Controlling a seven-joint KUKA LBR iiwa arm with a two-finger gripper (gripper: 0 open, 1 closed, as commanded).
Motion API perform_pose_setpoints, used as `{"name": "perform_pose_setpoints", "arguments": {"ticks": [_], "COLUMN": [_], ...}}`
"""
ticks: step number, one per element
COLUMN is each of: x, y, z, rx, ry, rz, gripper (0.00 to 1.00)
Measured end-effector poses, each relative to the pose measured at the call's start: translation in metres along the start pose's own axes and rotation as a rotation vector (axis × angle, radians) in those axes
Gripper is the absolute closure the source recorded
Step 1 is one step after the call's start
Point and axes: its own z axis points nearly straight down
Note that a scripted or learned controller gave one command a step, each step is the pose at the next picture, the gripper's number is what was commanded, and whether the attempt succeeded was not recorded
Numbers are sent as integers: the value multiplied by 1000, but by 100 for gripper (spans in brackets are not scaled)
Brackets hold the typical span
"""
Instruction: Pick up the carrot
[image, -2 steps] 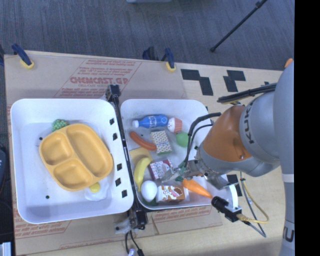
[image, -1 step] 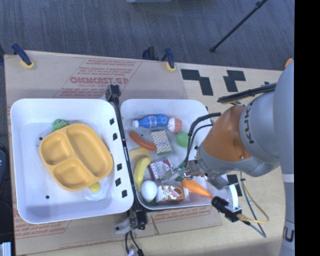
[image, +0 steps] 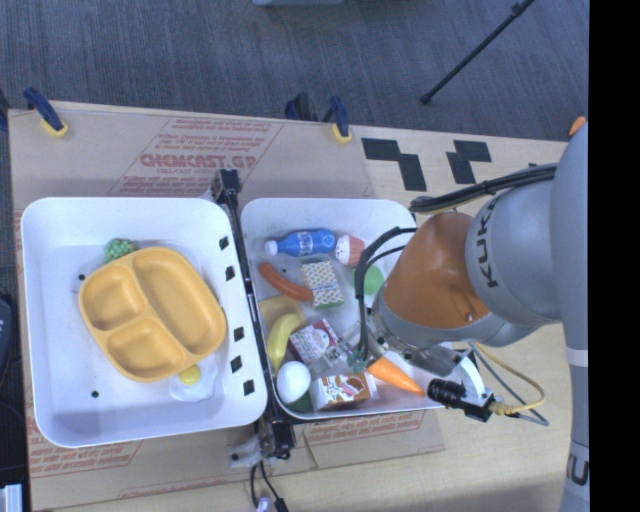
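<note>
Bench with two bins (image: 60, 225) — carrot (image: 394, 376) is lying lower right; gripper (image: 362, 352) is being hidden by wrist — grip state cannot be told.

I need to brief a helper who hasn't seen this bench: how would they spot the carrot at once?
Start at the right-hand shallow white bin, the crowded one under the grey and orange arm. Go to its near right corner, beside the arm's wrist. The small orange cone-shaped carrot lies there, tapering to a point, right of the printed carton and the white egg.
</note>
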Motion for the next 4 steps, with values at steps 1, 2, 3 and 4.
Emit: {"name": "perform_pose_setpoints", "arguments": {"ticks": [1,2,3,4], "x": [-22,-30,-42,-8], "y": [-15,-18,-28,0], "z": [0,-1,-33,-3], "rx": [-1,-5,-1,-10], "ry": [-2,-5,-4,-16], "rz": [175,-98,-78,-250], "gripper": [0,0,0,0]}}
